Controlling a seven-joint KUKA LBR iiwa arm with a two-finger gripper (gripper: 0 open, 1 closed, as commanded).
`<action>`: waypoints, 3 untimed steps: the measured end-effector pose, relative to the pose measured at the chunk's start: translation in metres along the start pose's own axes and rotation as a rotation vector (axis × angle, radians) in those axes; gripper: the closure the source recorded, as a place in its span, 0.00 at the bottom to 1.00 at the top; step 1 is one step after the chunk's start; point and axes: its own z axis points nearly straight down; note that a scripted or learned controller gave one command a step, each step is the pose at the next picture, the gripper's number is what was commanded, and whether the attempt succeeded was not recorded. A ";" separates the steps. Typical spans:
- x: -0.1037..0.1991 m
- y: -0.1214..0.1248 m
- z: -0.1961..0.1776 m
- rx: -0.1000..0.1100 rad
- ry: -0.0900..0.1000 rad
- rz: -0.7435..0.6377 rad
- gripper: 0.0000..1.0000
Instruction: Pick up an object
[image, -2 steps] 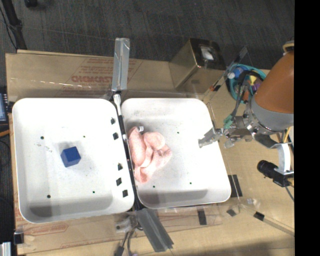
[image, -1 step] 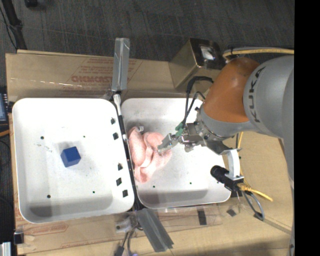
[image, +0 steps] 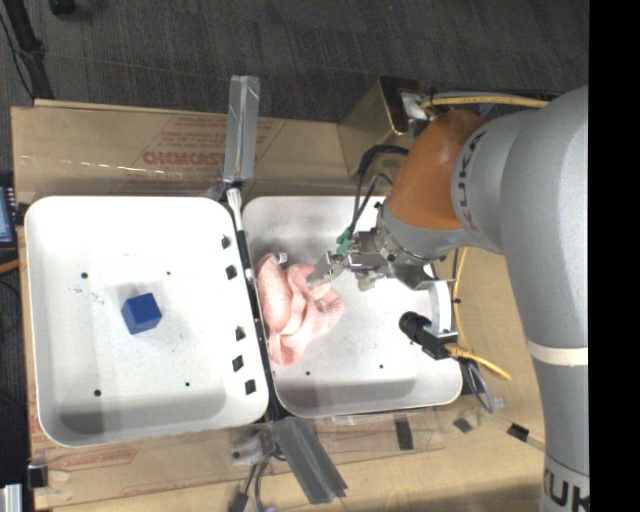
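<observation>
Two shallow white bins side by side on the bench. Left bin (image: 60, 330): a small blue cube (image: 142, 312) left of its middle, well apart from every wall. Right bin (image: 350, 395): a crumpled pink cloth (image: 292, 308) bunched against the left wall, just beside the divider shared with the other bin.

Long axis of the cloth: roughly parallel to that left wall, running from the far edge of the bin floor toward the near edge, with a looser fold spilling rightward near its middle.

Gripper (image: 328, 272) reaching in from the right side, low over the right bin, tip at the upper right part of the cloth. Touching or merely just above: cannot tell from this slant. Fingers: too small and too cluttered by wrist hardware to judge apart or together; no cloth plainly seen between them, so no claim of a hold.

Deciding relation: cloth lying to the left of and slightly nearer than the fingertips, its bulk between the tip and the left wall. Likely the nearest and most probable target; the blue cube far off across the divider. Probable need: a short shift toward the left wall, over the thickest bunch, then a pinch across the folds rather than along them. Risk: catching a thin edge only and losing it on lifting.
</observation>
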 end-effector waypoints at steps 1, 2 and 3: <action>0.027 0.028 0.072 -0.002 0.001 -0.228 0.00; -0.027 0.025 -0.007 -0.002 0.000 0.012 0.00; -0.029 0.016 0.071 -0.004 0.002 -0.075 0.00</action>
